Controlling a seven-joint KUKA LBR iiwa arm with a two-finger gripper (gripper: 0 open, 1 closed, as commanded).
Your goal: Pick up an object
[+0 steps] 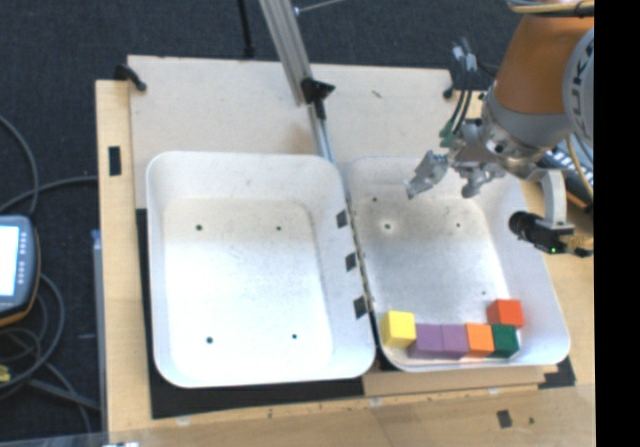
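Two shallow white plastic bins sit side by side on a pale wooden bench [220, 105]. The left bin [170, 195] fills the centre-left of the frame; the right bin [540, 285] takes the centre-right. A slanted silver aluminium strut [285, 30] runs down from the top centre of the frame to the bench, ending at a black clamp just above the seam between the bins. At the left edge of the frame a handheld screen unit with an orange rim [12, 270] lies off the bench among black cables.

The blocks are clustered in the lower part of the right bin, pressed along its bottom wall. A yellow cube [401, 326] sits at the left end of the row, touching a purple block [442, 339] whose long axis runs left to right across the frame. Next to it comes an orange cube [480, 337], then a green cube [505, 340], with a red-orange cube [506, 312] just above the green one.

The grey arm with its orange band [535, 65] enters from the upper right. Its two-finger gripper [450, 177] hangs over the upper edge of the right bin, with the fingers spread apart and nothing between them. One finger [425, 175] points toward the lower left of the frame. The row of blocks lies well apart from the jaws, toward the bottom of the frame, with bare bin floor between them.
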